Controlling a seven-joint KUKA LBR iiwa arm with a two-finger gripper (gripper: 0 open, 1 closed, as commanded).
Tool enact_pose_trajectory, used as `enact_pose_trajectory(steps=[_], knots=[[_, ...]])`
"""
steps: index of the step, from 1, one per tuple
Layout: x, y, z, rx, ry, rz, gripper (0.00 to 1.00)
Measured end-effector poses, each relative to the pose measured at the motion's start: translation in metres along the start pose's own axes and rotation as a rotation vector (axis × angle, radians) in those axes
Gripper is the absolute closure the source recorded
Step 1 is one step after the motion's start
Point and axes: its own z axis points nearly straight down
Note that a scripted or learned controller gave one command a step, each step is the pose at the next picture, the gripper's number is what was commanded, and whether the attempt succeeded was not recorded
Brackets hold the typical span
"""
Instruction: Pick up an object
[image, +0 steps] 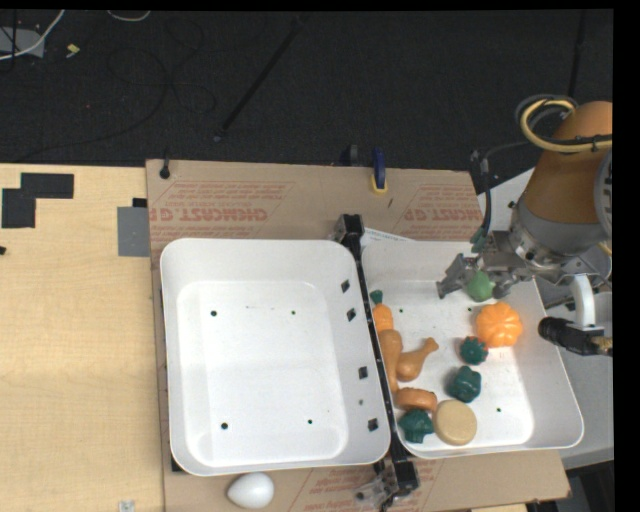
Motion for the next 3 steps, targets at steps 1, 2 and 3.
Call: enact_pose_trajectory(steps=[1, 2, 3], knots=[[0.0, 0.0, -0.01, 0.001, 0.001, -0.001, 1.0], [0.01, 0.003, -0.142, -0.013, -0.002, -0.003, 1.0], [-0.007, 0.032, -0.167, -0.004, -0.001, -0.004, 1.0]])
